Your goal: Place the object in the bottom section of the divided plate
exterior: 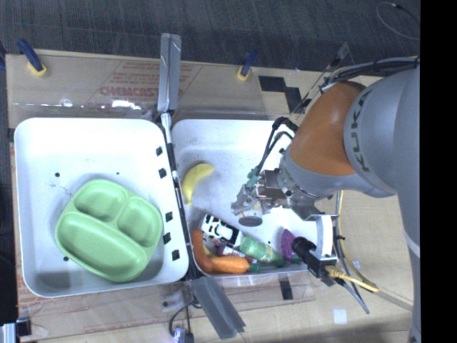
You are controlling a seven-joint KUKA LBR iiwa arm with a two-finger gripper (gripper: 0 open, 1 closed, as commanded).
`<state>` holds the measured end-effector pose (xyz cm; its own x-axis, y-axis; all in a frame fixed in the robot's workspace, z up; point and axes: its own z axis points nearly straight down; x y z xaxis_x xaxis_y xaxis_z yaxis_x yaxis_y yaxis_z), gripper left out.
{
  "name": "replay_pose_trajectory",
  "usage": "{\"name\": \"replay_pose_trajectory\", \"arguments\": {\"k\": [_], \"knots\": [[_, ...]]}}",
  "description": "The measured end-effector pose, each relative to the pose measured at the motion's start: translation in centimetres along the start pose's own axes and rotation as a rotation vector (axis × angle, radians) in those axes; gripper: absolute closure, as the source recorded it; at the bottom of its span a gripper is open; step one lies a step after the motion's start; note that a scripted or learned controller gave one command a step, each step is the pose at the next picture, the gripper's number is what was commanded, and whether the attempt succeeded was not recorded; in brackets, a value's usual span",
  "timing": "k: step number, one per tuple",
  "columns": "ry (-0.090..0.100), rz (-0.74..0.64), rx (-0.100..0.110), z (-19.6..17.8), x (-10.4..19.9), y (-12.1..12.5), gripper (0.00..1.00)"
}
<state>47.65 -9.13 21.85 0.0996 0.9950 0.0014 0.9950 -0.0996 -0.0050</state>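
A light green divided plate (108,229) lies in the left bin (43,141), its compartments bare. In the right bin (221,138) a yellow banana (194,179) lies near the left wall. Along the front edge sit an orange carrot (221,264), a black-and-white item (218,231), a green item (258,249) and a purple item (287,243). My gripper (250,204) hangs low over the right bin, right of the banana and just above the front pile. Nothing is visibly held between its fingers.
A metal divider bar (168,77) runs between the two bins. The grey arm with its orange band (325,131) covers the right bin's right side. Cardboard (107,77) lies behind the bins.
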Motion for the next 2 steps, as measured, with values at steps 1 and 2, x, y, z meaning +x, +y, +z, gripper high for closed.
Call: {"name": "replay_pose_trajectory", "arguments": {"k": [1,2], "knots": [[0.001,-0.007,0.003,-0.9,0.1,0.1,1.0],[-0.001,-0.016,0.001,2.6,9.3,-1.0,1.0]]}}
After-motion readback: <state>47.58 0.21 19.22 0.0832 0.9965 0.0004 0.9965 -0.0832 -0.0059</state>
